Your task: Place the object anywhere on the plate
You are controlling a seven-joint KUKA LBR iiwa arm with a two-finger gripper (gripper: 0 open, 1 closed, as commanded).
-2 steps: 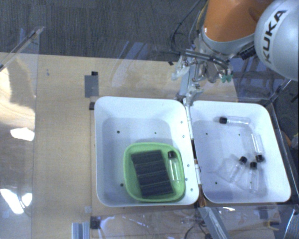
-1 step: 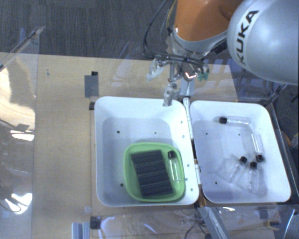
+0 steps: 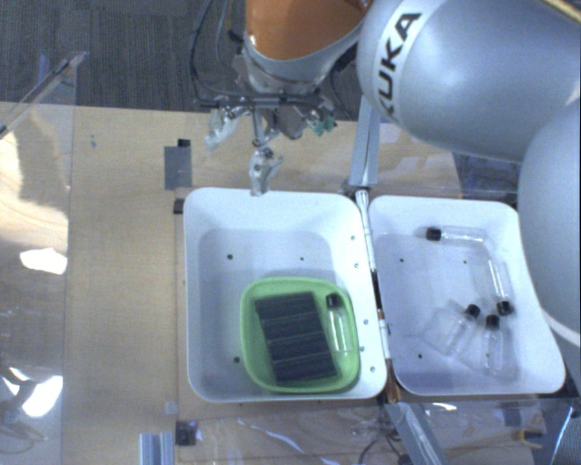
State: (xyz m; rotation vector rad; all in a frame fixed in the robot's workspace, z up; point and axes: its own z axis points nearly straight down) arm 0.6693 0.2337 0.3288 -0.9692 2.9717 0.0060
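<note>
The gripper (image 3: pixel 260 173) hangs above the far rim of the left bin (image 3: pixel 204 300), clear of everything below and holding nothing; whether its jaws stand wide or narrow cannot be told from this angle. A clear vial with a black cap (image 3: pixel 339 322) lies on the green plate (image 3: pixel 250 350), beside a dark ridged block (image 3: pixel 295 338). More vials (image 3: pixel 458 329) lie in the right bin (image 3: pixel 536 363).

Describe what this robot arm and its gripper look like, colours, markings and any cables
The arm is bulky, rounded, glossy silver-grey, with KUKA lettered in dark capitals on its casing. A smooth orange band rings it above the wrist. Below sits a small metallic gripper with thin pale fingers and side brackets. Thin dark cables loop beside the wrist.
</note>
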